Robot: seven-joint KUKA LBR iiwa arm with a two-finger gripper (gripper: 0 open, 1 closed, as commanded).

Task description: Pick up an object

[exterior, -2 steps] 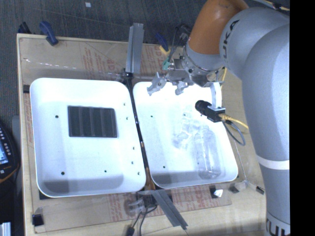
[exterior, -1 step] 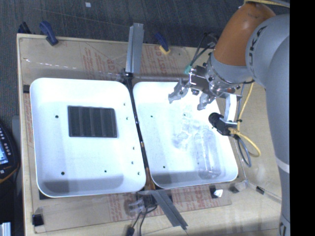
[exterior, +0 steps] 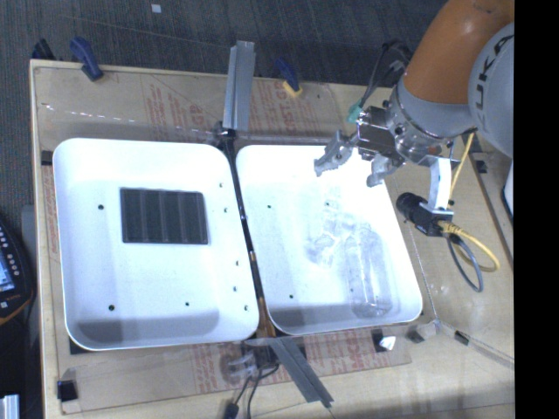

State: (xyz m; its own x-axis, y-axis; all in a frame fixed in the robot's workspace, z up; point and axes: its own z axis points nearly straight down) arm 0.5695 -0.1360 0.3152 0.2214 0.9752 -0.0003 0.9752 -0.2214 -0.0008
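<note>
A clear plastic bottle lies lengthwise in the right bin, near its front right corner. Beside it, toward the bin's middle, rests a small clear crumpled piece. My gripper hangs over the far right part of this bin, above and behind the clear things. Its two fingers stand apart with nothing between them. A dark grey ribbed rectangular block lies flat in the left bin.
A metal divider bar runs between the bins at the back. Blue clamps hold the board's far edge. A yellow cable loops on the bench right of the right bin.
</note>
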